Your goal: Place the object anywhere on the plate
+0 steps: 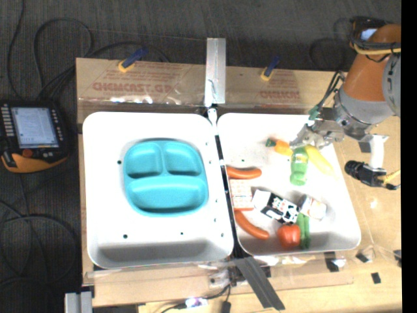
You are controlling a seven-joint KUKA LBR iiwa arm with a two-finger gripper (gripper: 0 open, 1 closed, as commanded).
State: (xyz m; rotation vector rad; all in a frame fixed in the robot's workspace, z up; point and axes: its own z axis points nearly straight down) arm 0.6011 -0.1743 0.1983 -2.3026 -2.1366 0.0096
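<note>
A blue plate (166, 177) with three compartments lies in the left white bin (104, 240). My gripper (313, 134) hangs over the far right part of the right bin (342, 230). Just below it lie a yellow piece (319, 157), a green bottle (298, 167) and a small orange piece (281, 147). Nothing can be made out between the fingers.
The right bin also holds two red sausages (243, 172) (251, 225), a black-and-white box (277, 206), white cartons (313, 207), a red tomato (290, 235) and a green piece (304, 230). A handheld controller (31, 132) lies left of the bench.
</note>
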